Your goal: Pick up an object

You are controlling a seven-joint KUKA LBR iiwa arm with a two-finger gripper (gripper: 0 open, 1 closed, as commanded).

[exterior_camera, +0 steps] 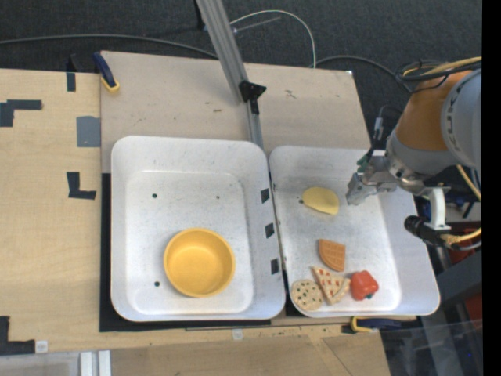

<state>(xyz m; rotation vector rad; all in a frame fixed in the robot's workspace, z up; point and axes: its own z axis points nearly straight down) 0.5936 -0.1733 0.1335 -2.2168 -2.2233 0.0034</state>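
Gripper over right bin, beside target.
Grey two-finger gripper (362,188) grips nothing; finger spread cannot be determined. Pale yellow rounded toy food piece (321,200) lies just left, in right white bin (407,284).

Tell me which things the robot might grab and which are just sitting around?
Might be grabbed, all in the right bin:
pale yellow piece, nearest the gripper
orange waffle piece
pizza slice
round cookie
red pepper

Just sitting around:
yellow bowl in the left bin
metal pole
cables
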